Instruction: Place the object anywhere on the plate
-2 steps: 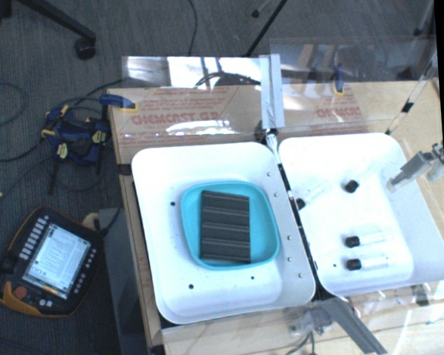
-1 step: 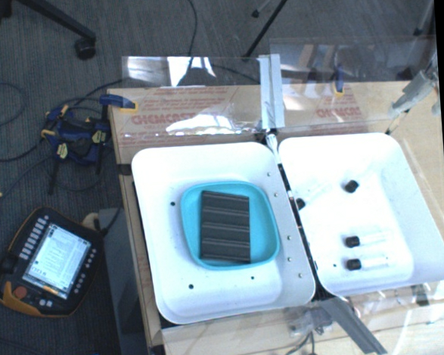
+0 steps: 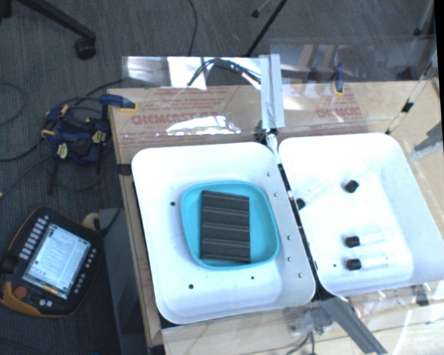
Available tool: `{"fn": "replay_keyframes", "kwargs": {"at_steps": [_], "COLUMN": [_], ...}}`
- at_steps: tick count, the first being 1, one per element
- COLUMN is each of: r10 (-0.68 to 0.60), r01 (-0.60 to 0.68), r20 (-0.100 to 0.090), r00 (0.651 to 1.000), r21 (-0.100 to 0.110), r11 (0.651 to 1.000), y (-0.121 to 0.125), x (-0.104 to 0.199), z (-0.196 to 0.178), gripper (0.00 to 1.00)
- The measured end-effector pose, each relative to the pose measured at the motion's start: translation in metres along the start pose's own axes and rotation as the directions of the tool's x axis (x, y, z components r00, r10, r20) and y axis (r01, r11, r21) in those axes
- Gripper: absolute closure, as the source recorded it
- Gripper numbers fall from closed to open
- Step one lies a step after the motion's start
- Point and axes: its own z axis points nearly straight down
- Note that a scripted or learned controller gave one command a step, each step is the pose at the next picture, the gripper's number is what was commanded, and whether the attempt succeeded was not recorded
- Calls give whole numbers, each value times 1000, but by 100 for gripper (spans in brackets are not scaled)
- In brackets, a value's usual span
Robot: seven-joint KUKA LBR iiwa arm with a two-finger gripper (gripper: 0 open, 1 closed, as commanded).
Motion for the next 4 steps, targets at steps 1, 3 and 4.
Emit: {"fn": "replay_keyframes", "kwargs": {"at_steps": [1,3,4], "r10": [193,775,854], "r01": [-193,-775,-854], "r20": [0,1,2], "r00": [981,632,521], "r21": [1,2,3], "r11": [981,632,521], "y": [79,6,27], "x": [23,7,5], "z": [1,0,1], "gripper": [0,0,0]}}
